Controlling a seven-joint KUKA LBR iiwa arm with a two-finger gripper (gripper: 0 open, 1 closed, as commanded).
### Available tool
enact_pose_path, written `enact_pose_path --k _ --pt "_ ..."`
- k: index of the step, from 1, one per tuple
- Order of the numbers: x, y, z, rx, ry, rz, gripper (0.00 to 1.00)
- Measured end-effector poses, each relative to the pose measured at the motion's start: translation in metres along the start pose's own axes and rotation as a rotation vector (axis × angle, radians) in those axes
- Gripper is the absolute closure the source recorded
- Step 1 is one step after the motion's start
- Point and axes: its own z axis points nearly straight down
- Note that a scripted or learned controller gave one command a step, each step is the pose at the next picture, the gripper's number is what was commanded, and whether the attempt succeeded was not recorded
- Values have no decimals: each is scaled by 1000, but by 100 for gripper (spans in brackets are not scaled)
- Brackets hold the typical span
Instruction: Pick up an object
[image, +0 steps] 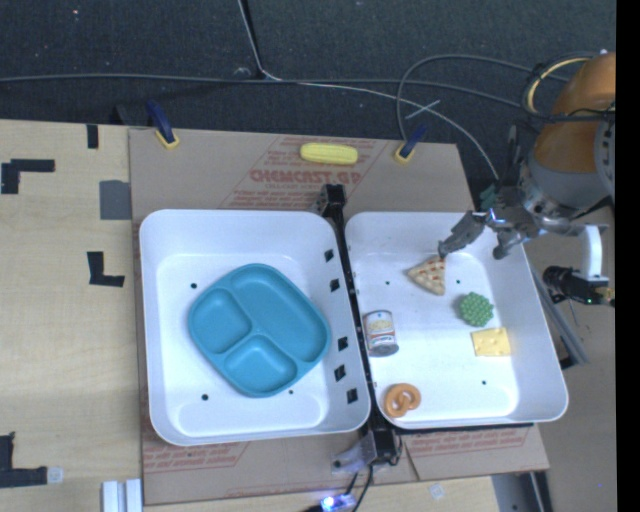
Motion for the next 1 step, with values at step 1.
enact_pose_path --k 1 --pt "0 3 -8 -14 -3 -3 0"
